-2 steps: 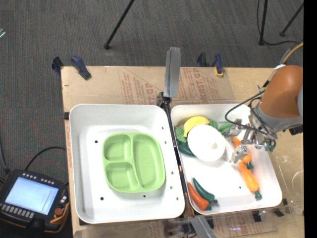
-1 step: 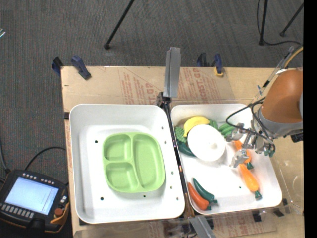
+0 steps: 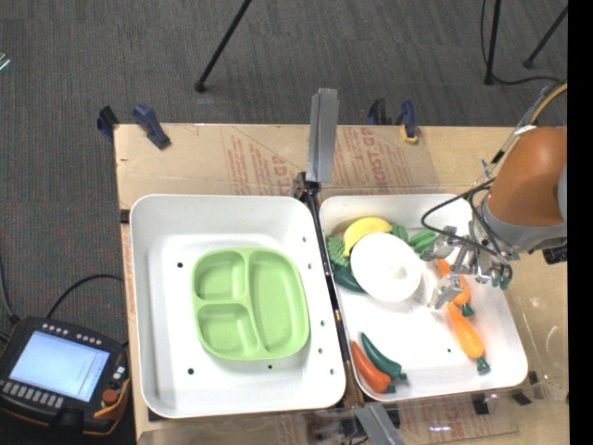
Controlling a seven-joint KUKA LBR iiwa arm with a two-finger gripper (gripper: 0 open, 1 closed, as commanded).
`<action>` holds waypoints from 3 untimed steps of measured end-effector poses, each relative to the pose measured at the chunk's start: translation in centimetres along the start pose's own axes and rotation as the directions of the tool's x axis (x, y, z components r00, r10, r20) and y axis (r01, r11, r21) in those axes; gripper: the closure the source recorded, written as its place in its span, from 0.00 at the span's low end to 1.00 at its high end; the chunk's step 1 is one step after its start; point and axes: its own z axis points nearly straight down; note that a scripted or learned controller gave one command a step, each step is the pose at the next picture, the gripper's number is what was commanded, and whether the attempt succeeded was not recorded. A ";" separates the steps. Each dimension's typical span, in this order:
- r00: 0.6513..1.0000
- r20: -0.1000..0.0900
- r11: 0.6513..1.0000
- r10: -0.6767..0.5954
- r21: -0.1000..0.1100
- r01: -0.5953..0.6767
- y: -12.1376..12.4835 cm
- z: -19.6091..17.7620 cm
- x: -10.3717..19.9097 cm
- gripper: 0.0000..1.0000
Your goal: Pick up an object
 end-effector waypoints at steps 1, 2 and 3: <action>0.998 0.002 0.998 0.056 0.000 -0.056 0.0 0.0 -0.2 0.00; 0.990 -0.004 0.990 0.142 0.000 -0.142 -0.4 0.1 1.3 0.00; 0.977 -0.004 0.977 0.214 0.001 -0.214 -0.6 0.1 6.4 0.00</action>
